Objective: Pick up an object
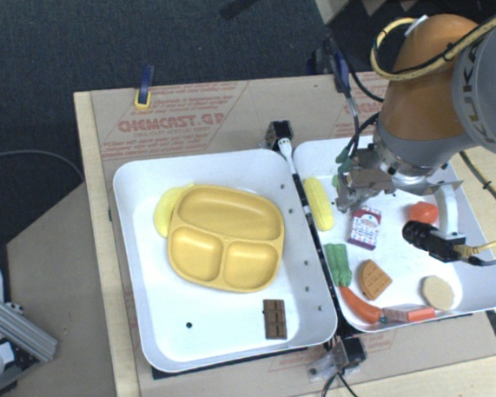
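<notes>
My gripper (352, 194) hangs over the upper left part of the right bin (487, 275), under the grey wrist and orange band. It sits just above a small red and white carton (365, 228) and right of a yellow corn cob (319, 202). Nothing shows held in it. Lower in this bin lie a green pickle (337, 264), a tan cracker (374, 279), an orange carrot (359, 304), a round beige cookie (438, 292) and a red piece (422, 213).
The left bin (139, 247) holds a yellow divided plate (224, 237), a yellow item (165, 212) tucked behind it and a brown chocolate bar (275, 318). A black cylinder with a cable (433, 242) juts over the right bin. Clamps sit along the divider between the bins.
</notes>
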Tool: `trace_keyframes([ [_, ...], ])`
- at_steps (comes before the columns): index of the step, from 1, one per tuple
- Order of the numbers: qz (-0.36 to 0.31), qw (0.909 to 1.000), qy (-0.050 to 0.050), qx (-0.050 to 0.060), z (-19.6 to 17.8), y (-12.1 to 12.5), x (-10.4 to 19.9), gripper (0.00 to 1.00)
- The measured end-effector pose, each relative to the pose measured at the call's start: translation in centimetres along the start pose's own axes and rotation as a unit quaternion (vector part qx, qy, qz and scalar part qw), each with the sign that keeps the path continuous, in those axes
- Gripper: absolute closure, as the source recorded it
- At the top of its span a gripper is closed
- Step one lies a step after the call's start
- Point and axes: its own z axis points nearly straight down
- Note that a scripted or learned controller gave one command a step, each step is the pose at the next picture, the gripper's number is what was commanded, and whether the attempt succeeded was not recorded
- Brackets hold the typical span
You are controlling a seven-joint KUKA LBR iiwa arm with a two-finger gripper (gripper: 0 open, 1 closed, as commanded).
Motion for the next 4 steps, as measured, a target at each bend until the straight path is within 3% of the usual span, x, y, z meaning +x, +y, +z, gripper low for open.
trace_keyframes([
  [1,0.0,1.0,0.0,0.0,0.2,-1.2,3.9,1.0],
  [2,0.001,1.0,-0.001,-0.004,-1.7,-1.0,4.5,1.0],
  [4,0.003,1.0,-0.002,-0.003,-1.5,-0.7,3.9,1.0],
])
